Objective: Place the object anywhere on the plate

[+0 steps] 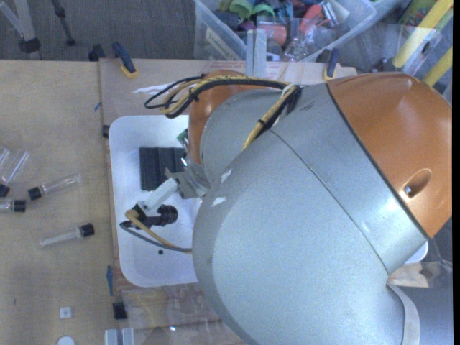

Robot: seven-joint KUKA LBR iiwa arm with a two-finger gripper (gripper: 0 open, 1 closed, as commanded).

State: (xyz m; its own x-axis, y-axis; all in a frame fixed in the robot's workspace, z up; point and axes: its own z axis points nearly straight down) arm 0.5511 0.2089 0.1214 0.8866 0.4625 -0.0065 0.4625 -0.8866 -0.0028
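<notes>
Gripper (188,182) state: cannot tell, as the arm (309,214) covers it. The black ridged slab (154,167), presumably the object, lies flat in the white bin (123,192) at the gripper's 10 o'clock. Risk: a misaligned descent closes on nothing or shoves the slab away.

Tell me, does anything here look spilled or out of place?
Yes: several clear tubes with black caps lie scattered at odd angles on the table left of the bin, as if spilled. The black slab in the bin lies flat.
</notes>
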